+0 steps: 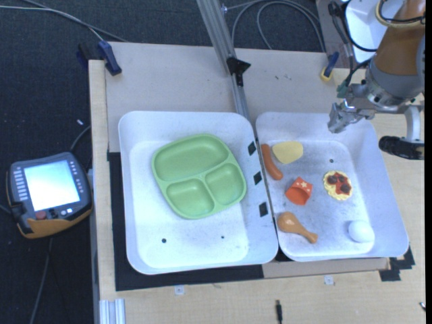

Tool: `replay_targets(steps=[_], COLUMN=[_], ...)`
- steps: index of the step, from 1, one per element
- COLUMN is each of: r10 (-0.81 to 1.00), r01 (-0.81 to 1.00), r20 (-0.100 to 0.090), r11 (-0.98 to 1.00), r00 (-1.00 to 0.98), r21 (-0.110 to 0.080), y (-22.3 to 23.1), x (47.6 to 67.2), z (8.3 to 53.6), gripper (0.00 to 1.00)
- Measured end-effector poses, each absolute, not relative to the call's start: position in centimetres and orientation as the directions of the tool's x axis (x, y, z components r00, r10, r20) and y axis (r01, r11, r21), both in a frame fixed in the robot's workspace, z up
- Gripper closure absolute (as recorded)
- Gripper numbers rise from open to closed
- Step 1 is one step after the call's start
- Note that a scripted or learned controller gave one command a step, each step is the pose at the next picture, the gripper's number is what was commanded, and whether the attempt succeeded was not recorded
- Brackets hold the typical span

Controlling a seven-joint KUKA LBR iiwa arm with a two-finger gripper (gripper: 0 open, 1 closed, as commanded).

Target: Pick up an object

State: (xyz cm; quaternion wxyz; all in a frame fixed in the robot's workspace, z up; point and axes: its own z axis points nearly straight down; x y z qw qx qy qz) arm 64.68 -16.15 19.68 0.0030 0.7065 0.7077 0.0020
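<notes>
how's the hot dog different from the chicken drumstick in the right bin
The hot dog is a reddish-orange, even-width rod; the chicken drumstick is tan-orange, fat at one end and tapering to a thin bone end. The hot dog lies against the bin's left wall in the upper part, running nearly along that wall; the chicken drumstick lies lower, near the front, angled down to the right. Both are toy foods lying flat in the right bin.

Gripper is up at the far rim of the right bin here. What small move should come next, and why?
Probably a short move toward the near side and down, over the yellow piece. The gripper sits at the right bin's far rim with nothing beneath it, and that piece is the nearest toy, with bare bin floor between them.
</notes>
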Motion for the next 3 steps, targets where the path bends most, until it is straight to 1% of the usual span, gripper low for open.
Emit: replay_targets(steps=[1, 2, 3], r10=[1.0, 1.0, 1.0], r01=[1.0, 1.0, 1.0], r20=[-0.002, 0.003, 0.003], r11=[0.001, 0.006, 0.005], r00=[-0.001, -0.006, -0.005], r21=[0.008, -0.002, -0.004], y=[-16.2, -10.6, -5.8], x=[64.8, 62.6, 60.7], z=[23.4, 24.1, 22.9], gripper=[1.0, 1.0, 1.0])
